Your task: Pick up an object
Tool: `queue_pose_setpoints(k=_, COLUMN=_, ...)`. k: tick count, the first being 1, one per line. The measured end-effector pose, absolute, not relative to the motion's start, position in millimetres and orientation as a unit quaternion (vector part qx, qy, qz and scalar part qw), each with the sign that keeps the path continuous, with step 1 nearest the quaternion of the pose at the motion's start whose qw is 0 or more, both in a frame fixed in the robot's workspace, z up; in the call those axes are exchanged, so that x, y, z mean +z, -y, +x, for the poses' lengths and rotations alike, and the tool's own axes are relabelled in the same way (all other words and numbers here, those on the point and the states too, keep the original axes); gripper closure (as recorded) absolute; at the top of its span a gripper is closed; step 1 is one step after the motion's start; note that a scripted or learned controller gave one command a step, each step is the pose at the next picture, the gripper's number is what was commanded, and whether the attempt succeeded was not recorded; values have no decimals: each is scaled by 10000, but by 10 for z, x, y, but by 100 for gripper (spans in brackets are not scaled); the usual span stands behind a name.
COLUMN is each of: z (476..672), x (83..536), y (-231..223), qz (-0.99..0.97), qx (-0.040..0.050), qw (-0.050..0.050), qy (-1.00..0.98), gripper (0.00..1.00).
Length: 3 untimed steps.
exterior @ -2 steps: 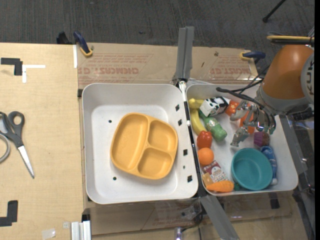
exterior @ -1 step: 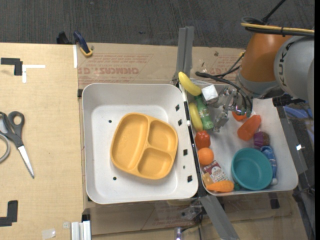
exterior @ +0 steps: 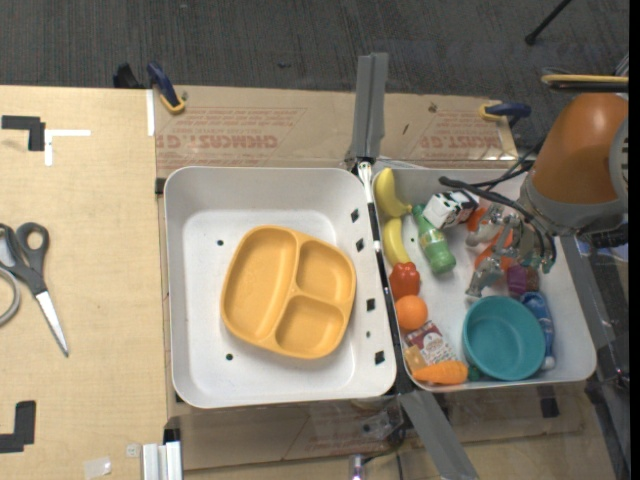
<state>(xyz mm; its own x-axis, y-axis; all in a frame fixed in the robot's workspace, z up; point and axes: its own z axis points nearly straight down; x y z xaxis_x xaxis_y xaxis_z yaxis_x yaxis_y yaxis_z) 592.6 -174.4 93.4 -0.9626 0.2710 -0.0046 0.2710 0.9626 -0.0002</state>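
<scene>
Arm's down in the right-hand bin (exterior: 575,298)!
Gripper (exterior: 497,260) hovers above the teal bowl (exterior: 505,338); jaw state unclear, nothing visibly lifted yet.

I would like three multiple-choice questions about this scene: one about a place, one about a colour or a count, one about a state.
1. Where is the yellow divided plate?
A. in the left bin
B. in the right bin
C. on the wooden board

2. What colour is the bowl in the right bin?
A. red
B. teal
C. white

3. How does the bowl stand?
A. upside down
B. on its side
C. upright, opening upward

Answers:
1. A, since the plate lies on the floor of the left bin.
2. B, since the bowl at the near end of the right bin is teal.
3. C, since its hollow inside faces the camera.

The tool is over the right bin, above the toys.
</scene>
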Motion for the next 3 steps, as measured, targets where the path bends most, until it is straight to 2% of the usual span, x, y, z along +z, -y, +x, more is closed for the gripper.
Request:
queue_pose_setpoints(k=1, z=5965, x=927, y=1363, qz=1159, qx=3, qw=12, qy=-9933, gripper=0)
queue_pose_setpoints(k=2, z=5619, x=1042, y=1850, qz=1022, qx=16, qw=226, qy=-9945, gripper=0)
queue_pose_setpoints(k=3, z=5645, x=929, y=1361, qz=651, qx=2, qw=28, qy=-9979, gripper=0)
